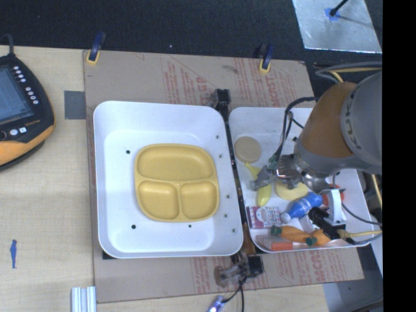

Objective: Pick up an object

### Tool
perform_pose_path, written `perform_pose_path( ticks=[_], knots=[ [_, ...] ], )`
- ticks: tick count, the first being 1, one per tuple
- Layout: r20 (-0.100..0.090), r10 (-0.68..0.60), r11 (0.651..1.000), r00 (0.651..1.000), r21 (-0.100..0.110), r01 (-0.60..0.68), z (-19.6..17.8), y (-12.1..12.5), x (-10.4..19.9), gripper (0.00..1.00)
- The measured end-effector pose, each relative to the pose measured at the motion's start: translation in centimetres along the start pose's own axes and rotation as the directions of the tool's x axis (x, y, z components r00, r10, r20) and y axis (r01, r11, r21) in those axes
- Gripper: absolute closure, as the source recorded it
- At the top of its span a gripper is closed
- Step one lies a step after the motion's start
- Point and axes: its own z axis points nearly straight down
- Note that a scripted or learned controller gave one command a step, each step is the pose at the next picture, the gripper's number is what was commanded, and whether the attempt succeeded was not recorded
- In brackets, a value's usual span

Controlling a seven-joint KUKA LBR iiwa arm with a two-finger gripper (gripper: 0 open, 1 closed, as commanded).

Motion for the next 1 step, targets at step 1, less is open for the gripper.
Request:
perform_pose_path(
  ticks=[1],
  knots=[
    [0.001,-0.001,1.0,1.0,0.001,0.001,-1.04,0.0,-0.14,1.0]
  ],
)
